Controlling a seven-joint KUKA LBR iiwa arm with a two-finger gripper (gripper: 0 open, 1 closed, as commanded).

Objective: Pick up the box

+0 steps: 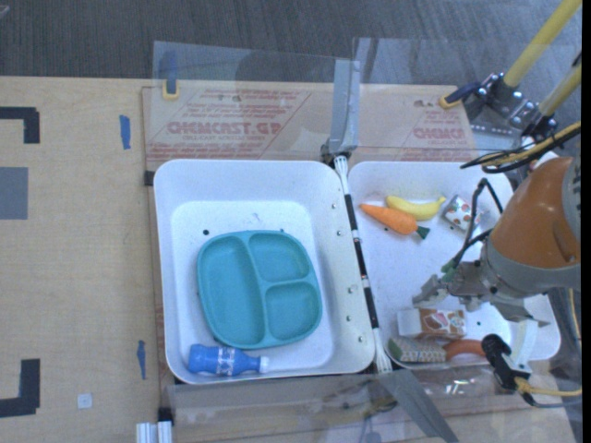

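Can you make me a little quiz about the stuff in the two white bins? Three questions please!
1. True or false: the teal divided plate lies in the left bin.
2. Which thing lies right beside the carrot in the right bin? A) the banana B) the blue bottle C) a spoon
3. Fill in: the box sits near the ____ edge of the right bin, just under the pincer.

Key: 1. True. 2. A. 3. Front, the edge nearest the camera.
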